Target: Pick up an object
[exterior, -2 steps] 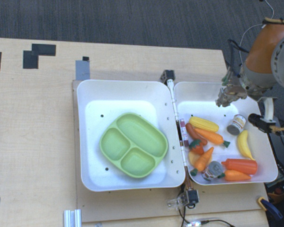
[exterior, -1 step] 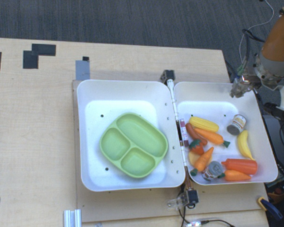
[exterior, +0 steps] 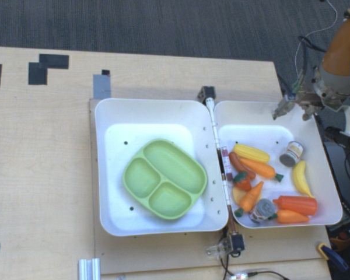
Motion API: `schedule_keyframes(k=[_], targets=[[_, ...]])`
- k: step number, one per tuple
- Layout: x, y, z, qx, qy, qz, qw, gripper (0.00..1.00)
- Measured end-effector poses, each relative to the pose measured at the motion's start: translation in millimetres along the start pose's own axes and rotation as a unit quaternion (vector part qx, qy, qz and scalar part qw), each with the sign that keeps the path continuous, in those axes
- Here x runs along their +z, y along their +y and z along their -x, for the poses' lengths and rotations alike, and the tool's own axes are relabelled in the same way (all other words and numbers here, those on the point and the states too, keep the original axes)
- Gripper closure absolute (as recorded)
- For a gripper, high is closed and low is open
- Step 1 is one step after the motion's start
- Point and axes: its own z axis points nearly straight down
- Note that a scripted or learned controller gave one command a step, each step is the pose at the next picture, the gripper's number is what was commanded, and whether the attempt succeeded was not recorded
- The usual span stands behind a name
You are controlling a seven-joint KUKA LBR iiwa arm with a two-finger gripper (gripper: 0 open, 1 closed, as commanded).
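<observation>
The right bin (exterior: 329, 174) holds several toy foods. A yellow corn cob (exterior: 251, 153) and an orange carrot (exterior: 259, 167) lie near its middle. A small tin can (exterior: 291, 154) and a yellow banana (exterior: 301, 178) sit on the right side. At the front edge lie a red pepper (exterior: 296, 203), a smaller carrot (exterior: 251, 195) and a tipped grey can (exterior: 263, 209). My gripper (exterior: 293, 112) hangs over the bin's far right corner, above and behind the tin can. Its fingers (exterior: 279, 112) are spread open with nothing between them.
The left bin (exterior: 105, 156) carries a green divided plate (exterior: 165, 178). A metal clamp (exterior: 207, 93) sits where the two bins meet at the back. Cables hang near the arm at the far right. Bare wooden bench stretches to the left.
</observation>
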Motion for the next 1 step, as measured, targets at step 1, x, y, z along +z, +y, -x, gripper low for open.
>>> schedule_keyframes(k=[1], targets=[[63.8,-48.6,3.6,0.000,0.000,0.000,1.0000,0.00]])
